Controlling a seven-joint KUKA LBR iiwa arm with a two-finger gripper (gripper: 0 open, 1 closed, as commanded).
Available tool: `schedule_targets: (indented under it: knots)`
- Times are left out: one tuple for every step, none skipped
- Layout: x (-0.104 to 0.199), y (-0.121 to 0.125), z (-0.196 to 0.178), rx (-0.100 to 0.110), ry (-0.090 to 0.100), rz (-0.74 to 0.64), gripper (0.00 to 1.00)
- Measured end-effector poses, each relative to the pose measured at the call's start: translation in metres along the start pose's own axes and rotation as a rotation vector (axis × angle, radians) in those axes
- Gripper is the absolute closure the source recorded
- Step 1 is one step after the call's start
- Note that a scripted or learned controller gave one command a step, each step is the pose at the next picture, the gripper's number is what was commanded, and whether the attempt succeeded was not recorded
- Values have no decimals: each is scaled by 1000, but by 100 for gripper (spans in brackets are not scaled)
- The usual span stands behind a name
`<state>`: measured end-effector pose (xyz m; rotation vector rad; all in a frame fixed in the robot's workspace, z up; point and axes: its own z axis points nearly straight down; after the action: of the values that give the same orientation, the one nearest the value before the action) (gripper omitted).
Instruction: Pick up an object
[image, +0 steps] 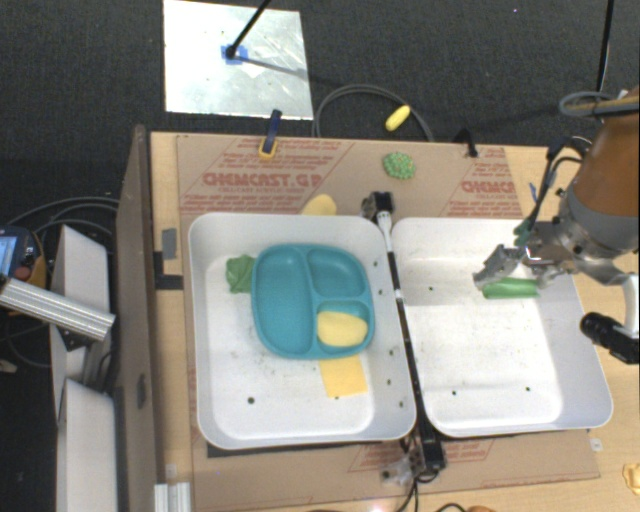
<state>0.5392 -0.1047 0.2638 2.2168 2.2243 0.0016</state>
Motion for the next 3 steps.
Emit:
schedule_targets:
  knots:
    - [-54, 45, 88, 2, -1, 4, 0]
    - [-79, 79, 178, -2, -2, 1, 0]
    - [-78, 79, 164, -4, -1, 1, 100]
